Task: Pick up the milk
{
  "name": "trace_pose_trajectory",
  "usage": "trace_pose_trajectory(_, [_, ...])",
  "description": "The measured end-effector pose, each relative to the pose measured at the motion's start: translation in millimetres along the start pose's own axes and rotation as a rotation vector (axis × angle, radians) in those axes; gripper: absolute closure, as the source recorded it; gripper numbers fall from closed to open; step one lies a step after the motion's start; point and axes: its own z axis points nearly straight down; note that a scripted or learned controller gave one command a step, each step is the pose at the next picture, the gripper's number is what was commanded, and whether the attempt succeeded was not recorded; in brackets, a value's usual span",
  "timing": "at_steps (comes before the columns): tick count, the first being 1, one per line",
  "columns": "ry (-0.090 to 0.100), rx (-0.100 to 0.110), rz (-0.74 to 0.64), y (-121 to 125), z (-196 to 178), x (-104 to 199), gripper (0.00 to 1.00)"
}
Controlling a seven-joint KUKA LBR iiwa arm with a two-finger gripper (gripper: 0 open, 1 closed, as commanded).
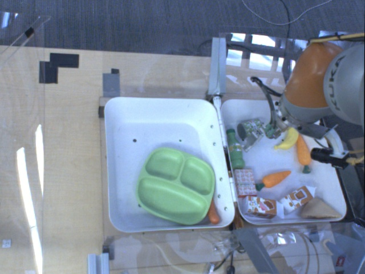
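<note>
two small brown-and-white cardboard cartons, either of which could be the milk, lie in the right-hand white bin [341, 194], along its near edge. the first milk carton [262, 206] lies flat on its side near the bin's near-left corner, its brown printed face up, just below a small red-and-white checked packet [244, 181]. the second milk carton [297, 198] lies just beside it to the right, tilted, its gabled end pointing up and right, next to a tan wedge [319, 209]. an orange carrot [275, 179] lies just above both.
</note>
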Motion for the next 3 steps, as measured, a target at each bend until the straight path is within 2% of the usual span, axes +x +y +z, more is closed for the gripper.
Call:
trace_pose_trajectory(1, [0.000,0.001,-0.027,-9.0,-12.2,11.7,0.00])
trace_pose_trajectory(2, [0.002,0.002,0.007,-14.7,8.0,8.1,0.00])
trace_pose_trajectory(3, [0.016,0.015,-0.021,34.7,42.6,-52.0,0.00])
